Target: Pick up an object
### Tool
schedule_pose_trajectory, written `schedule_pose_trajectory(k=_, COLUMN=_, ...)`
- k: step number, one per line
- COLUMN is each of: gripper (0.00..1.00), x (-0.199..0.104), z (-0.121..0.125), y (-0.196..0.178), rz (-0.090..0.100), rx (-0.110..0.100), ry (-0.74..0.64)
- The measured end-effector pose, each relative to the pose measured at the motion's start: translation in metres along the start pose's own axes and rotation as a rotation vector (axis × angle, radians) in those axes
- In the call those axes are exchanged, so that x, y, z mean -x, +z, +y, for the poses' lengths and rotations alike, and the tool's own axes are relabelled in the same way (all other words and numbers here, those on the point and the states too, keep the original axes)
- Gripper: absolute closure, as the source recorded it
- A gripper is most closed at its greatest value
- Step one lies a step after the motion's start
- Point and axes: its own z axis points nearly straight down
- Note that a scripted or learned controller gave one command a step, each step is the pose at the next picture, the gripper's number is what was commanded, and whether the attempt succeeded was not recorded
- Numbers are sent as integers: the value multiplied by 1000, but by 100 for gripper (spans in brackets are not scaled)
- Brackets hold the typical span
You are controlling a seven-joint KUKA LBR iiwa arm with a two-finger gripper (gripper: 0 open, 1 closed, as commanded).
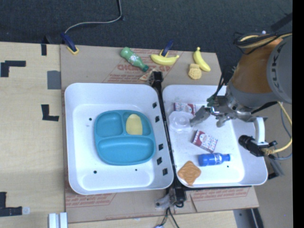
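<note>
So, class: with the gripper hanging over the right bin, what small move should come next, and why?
Probably a short drop straight down with the fingers spread. The gripper hangs open above the right bin with nothing between its fingers, and the red and white carton lies just below it, apart from the blue bottle and the clear cup.

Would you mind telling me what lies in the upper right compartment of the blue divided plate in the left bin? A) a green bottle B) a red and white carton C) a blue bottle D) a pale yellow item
D: the pale yellow item rests in the upper right compartment of the blue divided plate, inside the left bin.
</note>
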Motion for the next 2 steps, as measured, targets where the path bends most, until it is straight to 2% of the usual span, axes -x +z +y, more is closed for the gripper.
schedule_pose_trajectory(k=1, gripper=0, x=19, z=-25, y=99, rz=-2, rx=5, ry=2)
schedule_pose_trajectory(k=2, gripper=0, x=8, z=-21, y=106, rz=-9, rx=15, ry=4)
